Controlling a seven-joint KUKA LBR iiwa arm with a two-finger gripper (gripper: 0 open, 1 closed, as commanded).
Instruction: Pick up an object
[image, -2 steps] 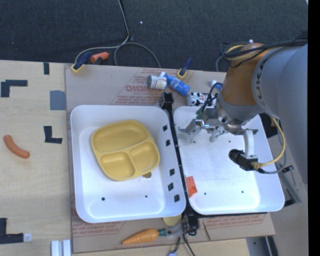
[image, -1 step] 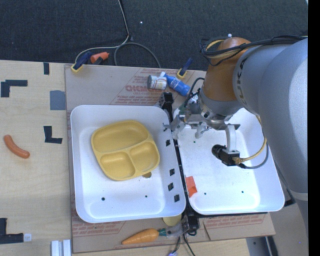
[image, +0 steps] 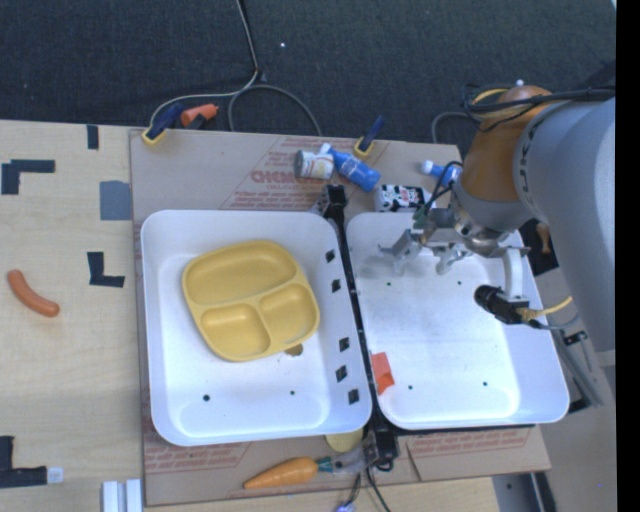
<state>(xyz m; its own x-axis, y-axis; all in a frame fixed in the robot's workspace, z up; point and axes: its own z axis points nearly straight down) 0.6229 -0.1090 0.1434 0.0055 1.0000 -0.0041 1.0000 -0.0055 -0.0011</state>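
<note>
Two metal fingers of the hand (image: 428, 250) are seen spread apart, with nothing between them, over the right shallow white bin (image: 450, 390). Farther to its left, a yellow three-compartment plastic plate (image: 250, 298) is seen lying in the left white bin (image: 165, 320).

Two white bins (image: 160, 330) (image: 540, 400) sit side by side on the worktop (image: 60, 400). One yellow divided plate (image: 250, 298) lies in the left bin. Outside: one toy carrot (image: 280, 473), one sausage (image: 32, 294), one blue-and-white bottle (image: 338, 165).
</note>
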